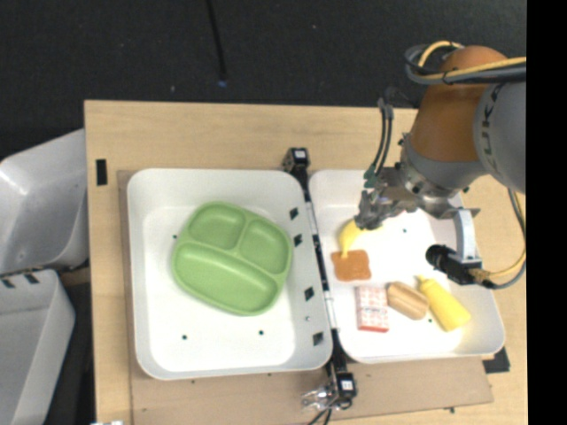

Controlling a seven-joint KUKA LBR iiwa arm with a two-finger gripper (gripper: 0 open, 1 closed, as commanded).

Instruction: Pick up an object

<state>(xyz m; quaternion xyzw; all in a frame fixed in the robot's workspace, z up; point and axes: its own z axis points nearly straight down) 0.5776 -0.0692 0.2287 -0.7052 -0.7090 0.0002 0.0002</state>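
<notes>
My gripper (370, 216) hangs low over the back left part of the right bin (478, 335), directly above a yellow banana-like piece (349, 235) that peeks out under it. In front of that lies an orange toast square (353, 266). Further forward sit a red and white packet (372, 308), a tan hot dog bun (407, 301) and a yellow mustard bottle (445, 305). The view does not show what is between the fingers.
The left bin (151, 326) holds a green divided plate (233, 257). A ridge with black clips separates the two bins. The arm's orange band and cables rise at the upper right. A grey object stands off the bench at the left.
</notes>
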